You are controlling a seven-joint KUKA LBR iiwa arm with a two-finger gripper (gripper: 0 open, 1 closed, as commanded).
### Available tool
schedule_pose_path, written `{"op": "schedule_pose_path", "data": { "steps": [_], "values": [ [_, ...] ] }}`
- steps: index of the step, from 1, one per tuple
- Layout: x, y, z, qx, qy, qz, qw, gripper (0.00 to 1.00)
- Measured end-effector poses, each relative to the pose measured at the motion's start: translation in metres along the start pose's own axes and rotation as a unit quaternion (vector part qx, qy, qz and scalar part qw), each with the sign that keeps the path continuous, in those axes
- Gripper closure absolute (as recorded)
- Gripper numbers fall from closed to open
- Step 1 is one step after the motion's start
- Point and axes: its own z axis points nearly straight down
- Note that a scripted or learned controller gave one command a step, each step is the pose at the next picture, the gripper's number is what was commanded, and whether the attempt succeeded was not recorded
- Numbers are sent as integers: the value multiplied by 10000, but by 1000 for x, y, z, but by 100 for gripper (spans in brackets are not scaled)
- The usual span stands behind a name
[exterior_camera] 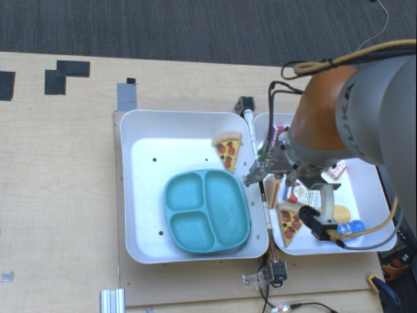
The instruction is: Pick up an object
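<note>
A: Start at the near edge of the right bin (384, 240). What's lying there?

B: A pizza slice (288, 222) sits at the near left corner, its tip toward the near rim. Just right of it, along the near edge, lie a blue piece (352, 227) and a yellow one (341, 212) — both partly behind cables.

A: And the gripper (306, 191)?

B: It hangs over the left half of that bin, above a small red-and-white packet (296, 193). The wrist hides the pincer, so I cannot tell how it stands, and I see nothing held.

A: The left bin (127, 194)?

B: A teal divided plate (207, 210) fills its near right part. Beyond it, at the far right corner, lies a second pizza slice (228, 150), pointing toward the plate.

A: Which one would you pick?

B: The near slice, I'd judge. It looks like a light, stiff toy — thin and flat, probably smooth, so it could slip. Best to pinch across the narrower part below the crust, from straight above. It lies close to the bin's left wall, which leaves little room on that side.
</note>
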Motion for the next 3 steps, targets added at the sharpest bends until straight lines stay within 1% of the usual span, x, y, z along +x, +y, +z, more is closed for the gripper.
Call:
{"op": "schedule_pose_path", "data": {
  "steps": [1,2,3],
  "values": [
    [-63,-34,0,3,-5,6,10000,0],
    [-104,-35,98,-26,-5,12,10000,0],
    [-105,-33,86,-59,-14,11,10000,100]
  ]
}}
